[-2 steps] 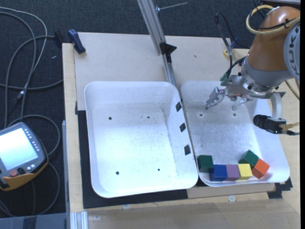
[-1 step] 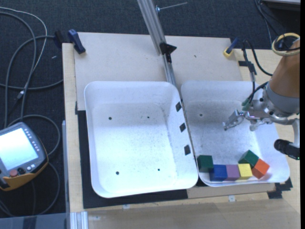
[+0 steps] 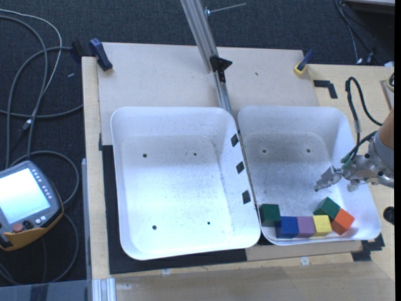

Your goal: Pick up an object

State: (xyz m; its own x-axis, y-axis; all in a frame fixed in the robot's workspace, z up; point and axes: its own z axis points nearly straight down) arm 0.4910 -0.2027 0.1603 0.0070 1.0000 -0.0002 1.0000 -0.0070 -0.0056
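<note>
1. The jaws (image 3: 327,179) hang inside the right bin (image 3: 285,121), above the blocks; whether they're released or clenched, I can't tell.
2. I'd come straight down on the green block (image 3: 328,205), the nearest one, which leans on the orange block (image 3: 343,221).
3. The rest crowd the bin's front edge: dark green block (image 3: 270,214), blue block (image 3: 288,226), purple block (image 3: 305,226), yellow block (image 3: 322,224).
4. The left bin (image 3: 175,180) sits alongside.

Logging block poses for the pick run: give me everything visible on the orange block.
The orange block is a small cube with matte, painted-looking faces, turned diagonally to the bin wall. It sits in the right bin, at the right end of the row along the front wall. It touches the yellow block on its left, and the dark green block is right behind it. The end effector is above and behind, apart from it.
</note>
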